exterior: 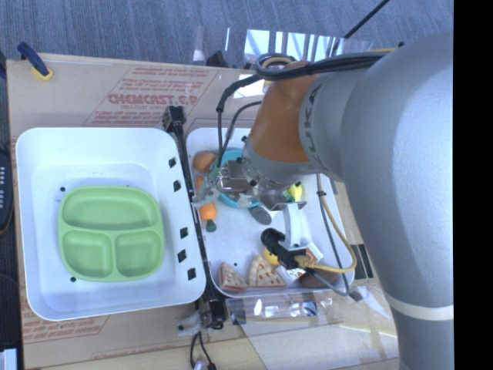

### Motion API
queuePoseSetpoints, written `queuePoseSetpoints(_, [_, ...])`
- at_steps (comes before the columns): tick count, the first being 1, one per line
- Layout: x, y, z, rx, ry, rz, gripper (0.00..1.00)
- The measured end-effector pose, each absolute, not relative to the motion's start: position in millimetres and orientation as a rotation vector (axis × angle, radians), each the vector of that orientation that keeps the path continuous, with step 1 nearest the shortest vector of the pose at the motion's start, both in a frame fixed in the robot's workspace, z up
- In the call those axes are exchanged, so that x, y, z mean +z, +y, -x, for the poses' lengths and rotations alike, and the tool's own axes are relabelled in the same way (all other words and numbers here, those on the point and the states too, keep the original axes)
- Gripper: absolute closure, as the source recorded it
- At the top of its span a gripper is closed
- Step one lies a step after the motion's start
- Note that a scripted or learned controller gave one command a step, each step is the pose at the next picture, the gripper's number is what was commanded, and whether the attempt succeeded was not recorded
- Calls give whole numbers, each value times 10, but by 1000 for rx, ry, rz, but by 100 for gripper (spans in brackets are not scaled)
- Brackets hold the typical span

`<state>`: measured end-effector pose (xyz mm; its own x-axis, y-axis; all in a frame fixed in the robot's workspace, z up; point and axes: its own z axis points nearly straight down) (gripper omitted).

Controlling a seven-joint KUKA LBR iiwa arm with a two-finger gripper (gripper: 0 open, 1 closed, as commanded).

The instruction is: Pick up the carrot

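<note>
End effector, fingers' state untellable, hovers at frame centre beside our carrot; we judge it light, stiff, smooth: pinch across its middle.

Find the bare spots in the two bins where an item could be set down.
Free: the left bin floor around the green plate, and the plate's compartments. Crowded: the right bin, with the carrot, other toy food and the arm.

single fixed camera above the bench, looking down aslant, both white bins framed, arm close at right
</note>
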<state>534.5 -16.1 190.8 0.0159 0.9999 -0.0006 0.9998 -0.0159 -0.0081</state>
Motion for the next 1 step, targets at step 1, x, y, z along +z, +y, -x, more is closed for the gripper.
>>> queuePoseSetpoints(1, [1908, -161, -5345, 10, -2200, 2235, 0])
